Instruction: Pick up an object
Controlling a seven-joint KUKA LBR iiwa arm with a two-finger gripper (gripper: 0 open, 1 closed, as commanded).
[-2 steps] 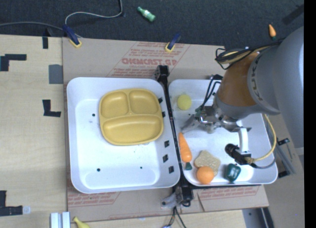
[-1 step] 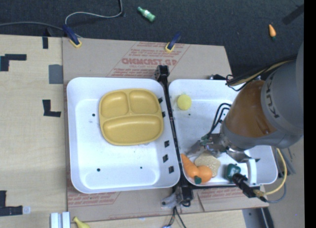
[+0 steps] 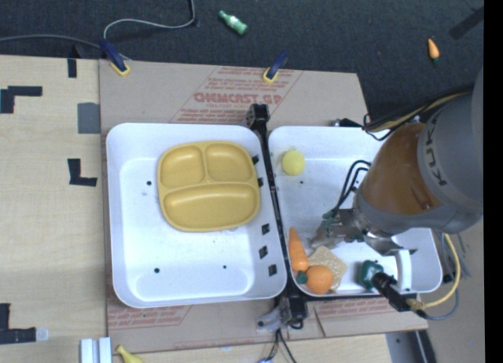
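Cardboard-covered bench [image 3: 236, 94] on dark carpet [image 3: 330, 8]. Yellow tray [image 3: 209, 185] in left bin [image 3: 130, 220]. Gripper [image 3: 334, 228] over right bin [image 3: 330, 145]; grip state indeterminable.

The pincer [image 3: 328, 230] hangs low in the right bin [image 3: 330, 140] just beside the carrot [image 3: 297, 251] (a yellow ball [image 3: 293, 163] sits well apart).
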